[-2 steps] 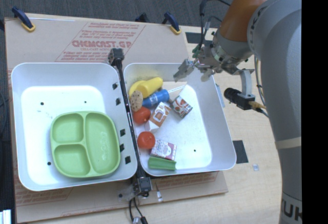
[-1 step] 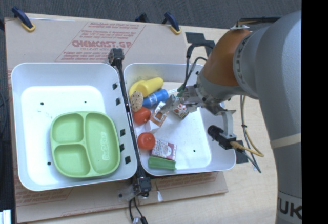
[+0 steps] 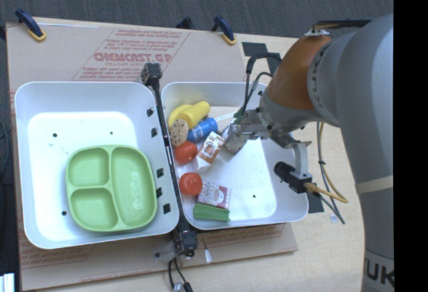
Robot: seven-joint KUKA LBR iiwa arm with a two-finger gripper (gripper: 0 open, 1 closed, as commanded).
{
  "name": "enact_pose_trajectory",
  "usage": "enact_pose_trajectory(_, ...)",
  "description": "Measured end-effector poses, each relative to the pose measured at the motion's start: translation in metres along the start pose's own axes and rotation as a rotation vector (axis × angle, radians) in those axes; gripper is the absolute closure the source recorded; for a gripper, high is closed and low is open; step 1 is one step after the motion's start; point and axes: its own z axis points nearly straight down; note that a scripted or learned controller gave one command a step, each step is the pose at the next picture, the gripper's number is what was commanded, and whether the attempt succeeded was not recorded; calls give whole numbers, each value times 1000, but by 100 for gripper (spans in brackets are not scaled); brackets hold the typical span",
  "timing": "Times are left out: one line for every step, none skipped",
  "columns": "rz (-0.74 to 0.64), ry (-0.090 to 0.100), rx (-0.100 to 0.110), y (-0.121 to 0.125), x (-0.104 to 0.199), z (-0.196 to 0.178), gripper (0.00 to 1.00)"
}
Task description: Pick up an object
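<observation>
From above the bench, the grey arm [image 3: 348, 83] with its orange band reaches in from the right, and its gripper [image 3: 231, 140] hangs low over the right bin [image 3: 267, 200], near the bin's middle. Whether the fingers are apart or together cannot be told at this slant. Just left of the gripper tip, touching or nearly so, lies a small white carton [image 3: 211, 148] with red print, tilted on its side. Beyond it to the far left sit a smooth yellow plastic bottle [image 3: 190, 113] and a blue bottle [image 3: 203, 129], with a round speckled cookie [image 3: 178, 131] beside them. A glossy red ball [image 3: 186, 152] rests against the bin's left wall, and a second red ball [image 3: 190, 183] lies nearer. At the near edge are a flat pink-and-white packet [image 3: 215, 194] and a green cylinder [image 3: 211, 213]. The left bin [image 3: 40, 110] holds a pale green plastic tray [image 3: 111, 187] with three compartments and rounded corners. Both bins stand on brown cardboard [image 3: 134, 53] printed in red.
</observation>
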Motion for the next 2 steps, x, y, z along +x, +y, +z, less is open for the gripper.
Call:
enact_pose_trajectory(0, 0, 0, 0, 0, 0, 0)
enact_pose_trajectory(-3, 1, 0, 0, 0, -10, 100)
